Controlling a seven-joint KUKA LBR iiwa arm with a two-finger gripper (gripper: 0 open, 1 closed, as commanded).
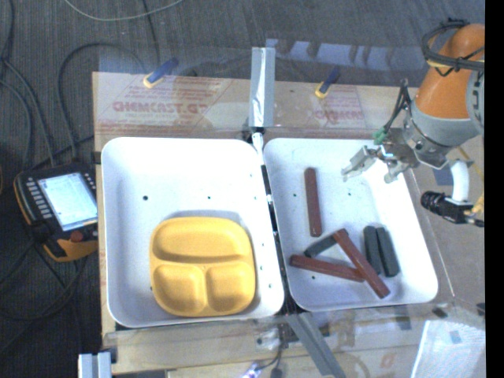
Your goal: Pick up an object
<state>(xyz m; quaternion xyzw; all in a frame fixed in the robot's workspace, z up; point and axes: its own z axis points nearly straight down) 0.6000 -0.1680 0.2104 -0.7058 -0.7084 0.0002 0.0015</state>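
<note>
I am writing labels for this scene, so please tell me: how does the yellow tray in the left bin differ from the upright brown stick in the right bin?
The yellow tray is wide, rounded and split into three compartments; the brown stick is thin, straight and plain. The tray is much the larger. The tray lies in the left bin, while the stick lies in the right bin, nearer the gripper. Both rest flat on a bin floor, untouched.

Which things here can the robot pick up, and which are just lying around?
For the job: end effector; yellow tray; brown sticks; dark grey blocks.

Lying around: handheld screen; blue-and-yellow clamps; cables.
</note>
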